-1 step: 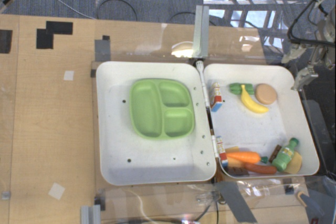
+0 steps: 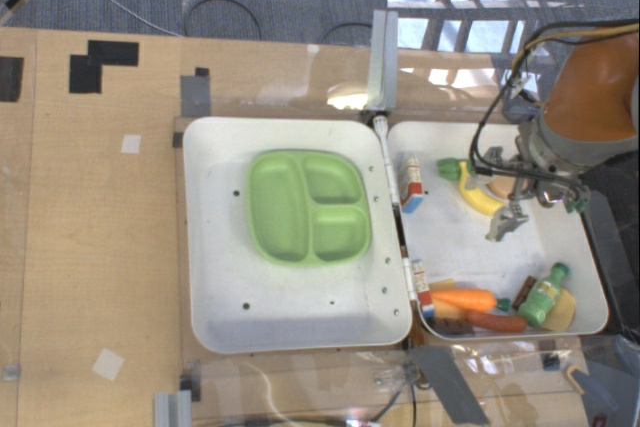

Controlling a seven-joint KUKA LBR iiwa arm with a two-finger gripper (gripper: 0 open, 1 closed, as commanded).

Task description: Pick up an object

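The right bin (image 2: 590, 260) holds several objects. A yellow banana (image 2: 478, 199) lies at the back, with a green piece (image 2: 450, 170) just left of it. A small white and red tube (image 2: 411, 185) lies against the left wall. Along the front lie an orange carrot (image 2: 465, 299), a red sausage (image 2: 497, 322), a green bottle (image 2: 543, 295) and a yellow piece (image 2: 563, 311). My gripper (image 2: 505, 222) hangs over the middle of this bin, just right of the banana's lower end, above bare bin floor. I see nothing in it.
The left bin (image 2: 215, 245) holds a green divided plate (image 2: 305, 207). A ridge (image 2: 392, 225) separates the two bins. A metal post (image 2: 383, 65) stands behind them. The arm's orange band (image 2: 595, 85) looms over the right bin's back right corner.
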